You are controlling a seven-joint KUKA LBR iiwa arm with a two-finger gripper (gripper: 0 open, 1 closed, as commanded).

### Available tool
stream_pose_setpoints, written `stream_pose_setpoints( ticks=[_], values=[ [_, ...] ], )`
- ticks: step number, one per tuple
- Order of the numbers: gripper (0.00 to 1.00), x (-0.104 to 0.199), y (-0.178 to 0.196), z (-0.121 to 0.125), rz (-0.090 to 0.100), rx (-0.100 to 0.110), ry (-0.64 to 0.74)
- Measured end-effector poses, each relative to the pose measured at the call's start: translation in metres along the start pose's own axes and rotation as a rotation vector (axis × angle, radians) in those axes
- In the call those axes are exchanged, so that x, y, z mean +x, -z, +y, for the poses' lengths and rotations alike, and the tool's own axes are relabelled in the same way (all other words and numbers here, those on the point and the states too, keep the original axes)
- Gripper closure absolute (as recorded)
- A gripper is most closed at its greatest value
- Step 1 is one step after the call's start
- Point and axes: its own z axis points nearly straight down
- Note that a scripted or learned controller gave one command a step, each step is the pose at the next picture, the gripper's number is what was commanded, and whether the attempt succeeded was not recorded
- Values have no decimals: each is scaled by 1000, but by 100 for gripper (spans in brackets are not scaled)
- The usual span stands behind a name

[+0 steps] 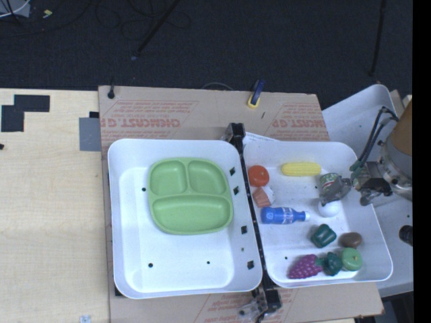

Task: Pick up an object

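Note:
The right bin (367, 264) holds several small toys. Among them are a yellow corn cob (301, 169), an orange-red round piece (258, 175), a blue bottle (283, 215) lying on its side and a white ball (328, 209). Toward the front lie a dark green pepper (323, 235), a brown piece (350, 239), a green round piece (351, 259) and purple grapes (304, 267). My gripper (332, 186) hangs low over the right bin's right half, just above the white ball and right of the blue bottle's cap. I see nothing lifted off the bin floor.
The left bin (128, 247) bears a green divided plate (190, 196) in its far half. A black divider (248, 214) runs between the two bins. The arm (397, 160) reaches in over the right bin's right rim. A small pink block (261, 197) sits under the orange piece.

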Motion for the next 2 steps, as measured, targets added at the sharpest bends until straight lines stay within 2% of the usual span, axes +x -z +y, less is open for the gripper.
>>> stream_pose_setpoints(
  ticks=[1,2],
  values=[
    [0,-6,-55,7,2,4,1],
    [0,-4,-118,2,2,5,1]
  ],
)
